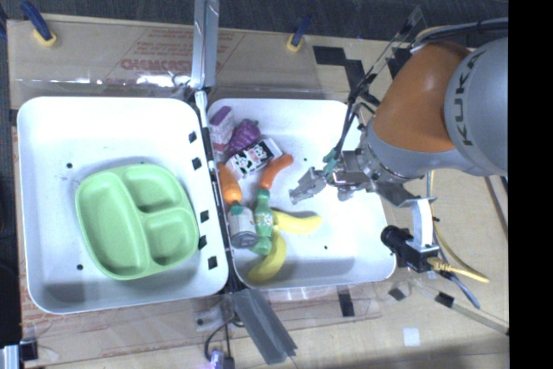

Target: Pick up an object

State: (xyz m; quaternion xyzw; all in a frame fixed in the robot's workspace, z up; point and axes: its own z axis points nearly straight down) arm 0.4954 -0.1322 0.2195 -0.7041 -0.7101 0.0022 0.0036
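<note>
The right bin (346, 121) holds a pile of small items along its left side. Among them are a yellow banana (298, 222), a second banana (270, 260), a green bottle (262, 216), a metal can (242, 225) and two orange carrots (229, 184) (276, 171). A black-and-white carton (252, 157) and a purple bunch of grapes (244, 134) lie further back. My gripper (305, 186) hangs over the middle of this bin, just right of the carrot and above the banana. I see nothing held in it.
The left bin (43, 125) holds a green divided plate (138, 219). A metal divider (206, 39) runs between the bins. The arm's orange band (419, 99) and grey body hang over the right bin's right edge. Cables (454, 272) trail at the lower right.
</note>
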